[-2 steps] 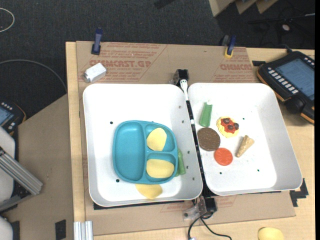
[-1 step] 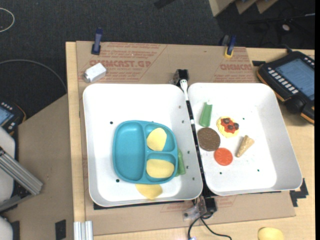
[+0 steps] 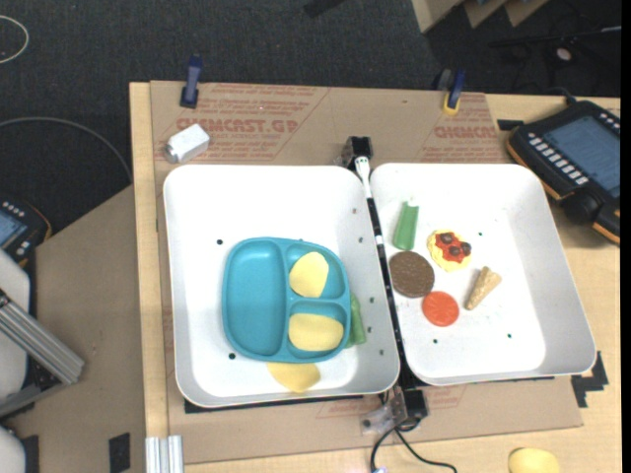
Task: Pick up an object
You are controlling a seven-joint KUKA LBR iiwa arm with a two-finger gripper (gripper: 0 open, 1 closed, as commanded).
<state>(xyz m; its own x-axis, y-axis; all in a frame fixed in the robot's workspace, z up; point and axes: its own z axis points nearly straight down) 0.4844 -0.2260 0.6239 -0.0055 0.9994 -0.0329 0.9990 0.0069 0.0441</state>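
Nearest, pale yellow flat piece at lower edge of left shallow white plastic bin, partly tucked under blue three-compartment plastic tray. Two smooth yellow rounded pieces fill tray's right compartments; thin green sliver half hidden beside tray. Right white bin, mid-frame: red disc, brown textured disc, tan cone, yellow-red topped piece, green stick. Jaws: cannot tell.
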